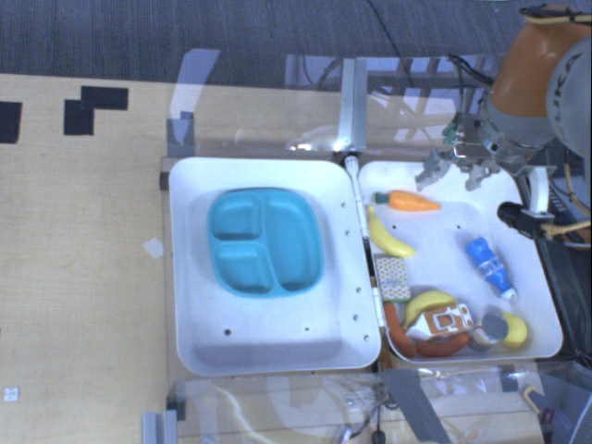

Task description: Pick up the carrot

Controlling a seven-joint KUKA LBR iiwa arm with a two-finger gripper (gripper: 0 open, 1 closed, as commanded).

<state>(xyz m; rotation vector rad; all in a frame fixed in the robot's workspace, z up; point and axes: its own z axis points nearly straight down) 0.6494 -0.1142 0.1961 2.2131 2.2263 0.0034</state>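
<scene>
Over the right bin (518, 213), my arm (546, 72) reaches in from the right, its orange band above the grey wrist, and the gripper (457, 168) hangs at the bin's far edge with its two fingers spread apart and nothing between them. From the one fixed camera above the desk (83, 276), I see the carrot (412, 202) lying on its side on the bin floor, just below and to the left of the gripper, apart from the fingers, its green stub pointing toward the divider between the bins. Near the carrot, closer to the camera, a yellow banana (388, 237) lies along the bin's left wall. Beside it sits a small patterned packet (392, 277). At the near end of the bin I see a second banana (427, 303), a white and orange carton (446, 321), a red sausage-shaped piece (421, 340), a grey can (487, 330) and a yellow lemon (514, 331), all crowded together and touching. A blue bottle (487, 264) lies alone toward the bin's right side, well apart from the carrot. The left bin (199, 331) holds a blue divided plate (266, 240), set flat near its middle. Black cables (435, 7) trail across the grey floor beyond the desk.
</scene>
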